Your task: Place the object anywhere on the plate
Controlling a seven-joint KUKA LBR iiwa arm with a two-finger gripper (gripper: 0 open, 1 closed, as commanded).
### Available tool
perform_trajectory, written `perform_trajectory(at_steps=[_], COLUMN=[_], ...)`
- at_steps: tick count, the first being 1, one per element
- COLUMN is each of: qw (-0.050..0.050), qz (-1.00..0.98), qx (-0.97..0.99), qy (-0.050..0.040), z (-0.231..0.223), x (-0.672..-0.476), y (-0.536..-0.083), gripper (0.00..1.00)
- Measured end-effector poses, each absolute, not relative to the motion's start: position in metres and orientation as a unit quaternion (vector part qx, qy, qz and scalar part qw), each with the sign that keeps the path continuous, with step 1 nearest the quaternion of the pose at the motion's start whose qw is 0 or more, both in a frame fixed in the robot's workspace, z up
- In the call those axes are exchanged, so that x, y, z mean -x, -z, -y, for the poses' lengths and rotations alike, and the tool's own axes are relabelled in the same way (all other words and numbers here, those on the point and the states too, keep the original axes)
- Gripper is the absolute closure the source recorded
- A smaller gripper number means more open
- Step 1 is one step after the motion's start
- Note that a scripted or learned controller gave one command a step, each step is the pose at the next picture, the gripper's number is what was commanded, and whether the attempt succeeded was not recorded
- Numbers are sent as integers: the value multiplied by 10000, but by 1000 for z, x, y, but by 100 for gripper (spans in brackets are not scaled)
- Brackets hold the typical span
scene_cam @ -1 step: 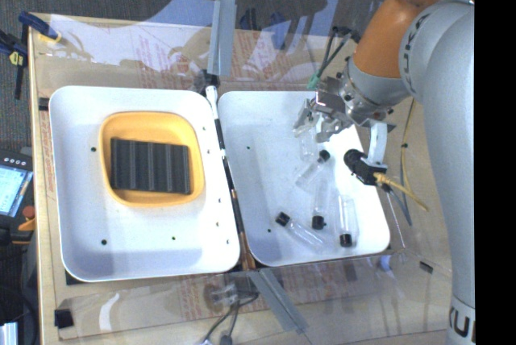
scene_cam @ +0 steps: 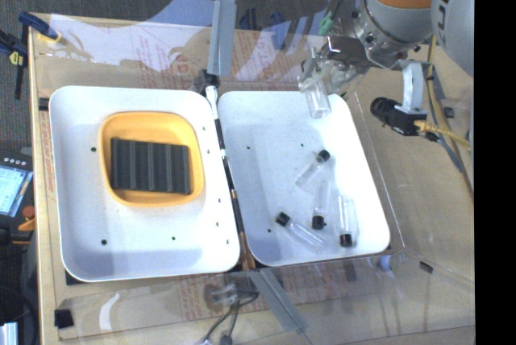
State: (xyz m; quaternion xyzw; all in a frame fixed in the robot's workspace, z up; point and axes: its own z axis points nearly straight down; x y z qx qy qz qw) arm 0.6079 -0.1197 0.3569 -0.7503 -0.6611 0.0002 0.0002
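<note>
My gripper (scene_cam: 320, 76) hangs above the far edge of the right bin (scene_cam: 258, 174), near its back right corner. It is shut on a clear vial (scene_cam: 318, 100) that sticks down from its fingers, lifted off the bin floor. The yellow plate (scene_cam: 121, 128) lies in the left bin (scene_cam: 72, 198) with a dark ribbed insert (scene_cam: 151, 166) in its middle. The plate is well to the left of the gripper, across the divide between the two bins.
Several clear vials with black caps lie in the right bin's near half, among them one (scene_cam: 312, 169) in the middle and one (scene_cam: 347, 219) near the front right. A grey bar (scene_cam: 219, 33) stands behind the bins.
</note>
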Motion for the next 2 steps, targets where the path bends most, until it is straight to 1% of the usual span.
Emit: perform_trajectory(at_steps=[1, 2], qw=[7, 22], qz=[6612, 6447], qx=[7502, 7645], qy=[-5, -20], z=[120, 125], x=[-608, -629], y=[-356, -252], gripper=[0, 0])
